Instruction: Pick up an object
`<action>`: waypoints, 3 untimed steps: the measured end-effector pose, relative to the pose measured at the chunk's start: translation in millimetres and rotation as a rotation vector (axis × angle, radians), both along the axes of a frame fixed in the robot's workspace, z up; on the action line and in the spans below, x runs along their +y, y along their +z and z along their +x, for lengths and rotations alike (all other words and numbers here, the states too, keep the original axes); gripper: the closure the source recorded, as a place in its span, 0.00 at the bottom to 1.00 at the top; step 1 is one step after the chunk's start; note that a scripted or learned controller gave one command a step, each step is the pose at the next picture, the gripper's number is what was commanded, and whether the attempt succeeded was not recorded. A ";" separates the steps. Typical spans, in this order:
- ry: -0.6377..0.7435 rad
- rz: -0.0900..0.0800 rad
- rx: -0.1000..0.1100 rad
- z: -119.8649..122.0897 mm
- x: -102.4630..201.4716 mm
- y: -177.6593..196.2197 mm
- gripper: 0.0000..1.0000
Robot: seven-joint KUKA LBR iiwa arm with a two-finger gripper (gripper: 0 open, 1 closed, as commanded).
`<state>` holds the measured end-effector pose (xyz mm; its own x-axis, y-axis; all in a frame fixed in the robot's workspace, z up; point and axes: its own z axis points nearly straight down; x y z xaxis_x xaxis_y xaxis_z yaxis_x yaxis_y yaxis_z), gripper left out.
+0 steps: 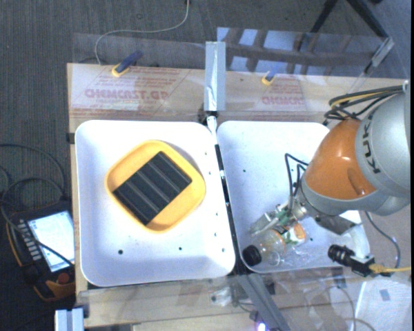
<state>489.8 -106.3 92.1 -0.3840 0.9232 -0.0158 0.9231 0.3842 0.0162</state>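
Note:
A clear plastic bottle (270, 247) with a black cap (251, 255) and an orange and green label lies on its side at the front edge of the right bin (262, 157). The gripper (288, 216) hangs just above the bottle's far end, largely covered by the arm's orange band (338, 167). A yellow pad with a black ribbed top (155, 185) lies flat in the middle of the left bin (96, 143).
The arm's grey and orange body covers the right side of the right bin. A thin black cable (290, 167) loops over that bin beside the arm. The divider between the two bins (223, 185) runs close to the bottle's cap.

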 end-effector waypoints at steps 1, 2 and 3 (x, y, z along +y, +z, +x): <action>0.002 0.006 0.000 1.3 2.5 10.0 1.00; 0.003 0.008 0.000 1.9 3.9 18.6 1.00; 0.003 0.008 0.001 1.8 3.9 18.5 0.00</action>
<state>491.6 -102.3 110.6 -0.3869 0.9221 -0.0083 0.9219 0.3870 0.0188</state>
